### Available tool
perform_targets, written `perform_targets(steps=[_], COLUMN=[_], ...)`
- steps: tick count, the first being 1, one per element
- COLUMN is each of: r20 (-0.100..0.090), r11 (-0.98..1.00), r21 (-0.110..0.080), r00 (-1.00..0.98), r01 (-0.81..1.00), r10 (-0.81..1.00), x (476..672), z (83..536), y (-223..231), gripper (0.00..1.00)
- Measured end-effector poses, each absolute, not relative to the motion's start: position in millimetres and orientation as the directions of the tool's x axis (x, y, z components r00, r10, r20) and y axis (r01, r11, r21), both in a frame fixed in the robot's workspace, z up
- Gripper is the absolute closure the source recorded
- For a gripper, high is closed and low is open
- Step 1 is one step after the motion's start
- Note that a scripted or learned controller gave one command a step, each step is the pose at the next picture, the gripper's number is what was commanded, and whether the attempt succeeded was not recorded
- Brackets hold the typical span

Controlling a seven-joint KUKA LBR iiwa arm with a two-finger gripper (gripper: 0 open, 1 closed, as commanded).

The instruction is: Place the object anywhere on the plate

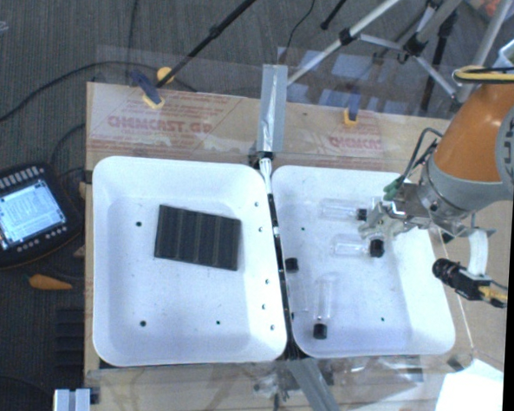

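The plate [198, 237] is a dark ribbed rectangle lying flat in the left bin [120, 322]. Three clear vials with black caps lie in the right bin [406, 331]: one [335, 209] at the back, one [352, 246] in the middle and one [322, 302] toward the front. My gripper [383, 218] hangs low over the right bin's back right part. It is just right of the back vial's cap and just above the middle vial's cap. Nothing can be seen held in it.
A small loose black cap [291, 264] lies near the right bin's left wall. The ridge [276, 245] where the two bins meet runs between the vials and the plate. A pendant with a lit screen [22, 212] sits on the floor, left of the bench.
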State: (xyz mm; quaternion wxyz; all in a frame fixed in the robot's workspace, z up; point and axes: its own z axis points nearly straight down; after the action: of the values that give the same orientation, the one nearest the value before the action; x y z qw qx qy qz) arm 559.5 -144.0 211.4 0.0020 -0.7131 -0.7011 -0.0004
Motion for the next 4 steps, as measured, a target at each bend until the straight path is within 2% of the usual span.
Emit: perform_targets(steps=[1,2,3,4], r20=[-0.001,-0.002,0.000,-0.002], r11=[-0.058,0.074,0.011,0.124], r21=[-0.004,-0.003,-0.005,-0.004], r00=[0.058,-0.074,-0.011,-0.124], r01=[0.998,0.997,1.000,0.992], r10=[0.998,0.997,1.000,0.992], x=[611.9,589.0,543.3,571.2], z=[227,256,242,271], y=[-87,-35,35,120], gripper=[1.00,1.00,1.00,1.00])
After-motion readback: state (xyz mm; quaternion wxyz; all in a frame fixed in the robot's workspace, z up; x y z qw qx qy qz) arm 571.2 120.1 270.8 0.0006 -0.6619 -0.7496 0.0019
